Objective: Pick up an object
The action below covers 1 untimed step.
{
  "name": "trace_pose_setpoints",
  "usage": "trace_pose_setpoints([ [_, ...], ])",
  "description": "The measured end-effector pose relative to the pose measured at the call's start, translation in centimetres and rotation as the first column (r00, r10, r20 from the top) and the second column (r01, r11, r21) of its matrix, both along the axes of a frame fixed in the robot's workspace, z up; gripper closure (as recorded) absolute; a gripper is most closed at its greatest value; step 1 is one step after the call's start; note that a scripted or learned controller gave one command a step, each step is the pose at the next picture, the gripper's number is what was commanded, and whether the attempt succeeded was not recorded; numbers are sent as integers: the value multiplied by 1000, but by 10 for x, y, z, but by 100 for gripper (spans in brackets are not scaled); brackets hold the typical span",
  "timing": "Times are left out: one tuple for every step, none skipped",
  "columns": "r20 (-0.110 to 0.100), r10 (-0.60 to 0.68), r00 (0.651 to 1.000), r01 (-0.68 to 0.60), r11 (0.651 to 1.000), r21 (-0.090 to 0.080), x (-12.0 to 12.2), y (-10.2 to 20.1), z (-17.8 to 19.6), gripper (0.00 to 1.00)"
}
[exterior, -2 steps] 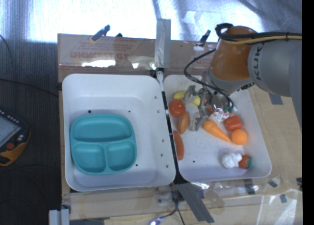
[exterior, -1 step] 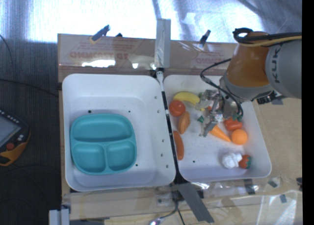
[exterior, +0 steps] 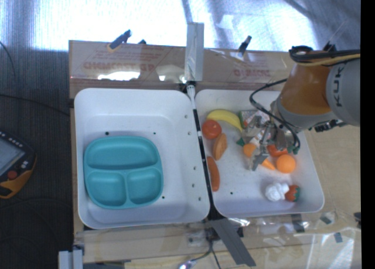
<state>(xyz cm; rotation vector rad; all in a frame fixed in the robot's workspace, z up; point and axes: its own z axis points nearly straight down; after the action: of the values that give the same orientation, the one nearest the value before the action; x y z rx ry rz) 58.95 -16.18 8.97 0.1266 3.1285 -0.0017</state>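
Note:
My gripper (exterior: 265, 145) is down inside the right bin (exterior: 304, 203), reaching in from the right below the orange wrist band. It sits among a cluster of toy food: a small orange piece (exterior: 250, 149) at its left, a carrot-like piece (exterior: 268, 164) just below it, and a round orange fruit (exterior: 286, 163) to its lower right. A yellow banana (exterior: 226, 119) and a red tomato (exterior: 211, 128) lie further left. The clutter hides what lies directly under the gripper.
An orange oblong piece (exterior: 220, 146) and a red-orange one (exterior: 213, 173) lie along the right bin's left wall. A white and red item (exterior: 280, 192) rests near the front. The left bin (exterior: 94, 104) holds a teal divided tray (exterior: 123, 171).

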Motion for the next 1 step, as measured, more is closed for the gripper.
trace_pose_setpoints([
  [7, 1, 1000, -1, 1000, -3, 2, 0, 12, 100],
])
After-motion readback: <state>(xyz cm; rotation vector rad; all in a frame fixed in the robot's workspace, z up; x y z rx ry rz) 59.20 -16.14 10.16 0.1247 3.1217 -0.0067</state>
